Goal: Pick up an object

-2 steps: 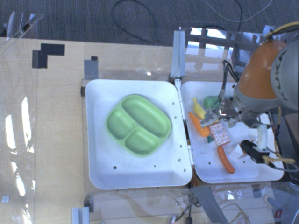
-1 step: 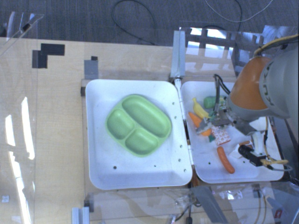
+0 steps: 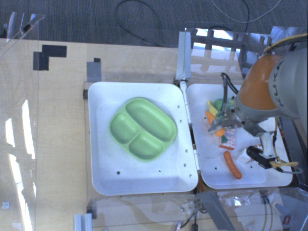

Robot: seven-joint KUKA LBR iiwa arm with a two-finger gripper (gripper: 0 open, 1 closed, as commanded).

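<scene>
Camera view notes: gripper [image 3: 217, 125] sits low in the right bin [image 3: 211, 174], among a cluster of small items: yellow and orange pieces [image 3: 211, 110], a green piece [image 3: 219, 103], a red-and-white packet [image 3: 230, 137]. Whether it is wide, narrow or holding anything cannot be told. Orange sausage-shaped piece [image 3: 232, 165] lies apart, toward the bin's near edge, long axis slanting. Left bin [image 3: 103, 177] bears a green divided tray [image 3: 143, 128]. Likeliest target: the cluster directly at the tool.

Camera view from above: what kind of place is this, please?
Probably a robotics lab set up for pick-up trials: a pale wooden bench bearing two white bins, a grey-and-orange arm over the right one, and loose cables on dark carpet behind.
</scene>
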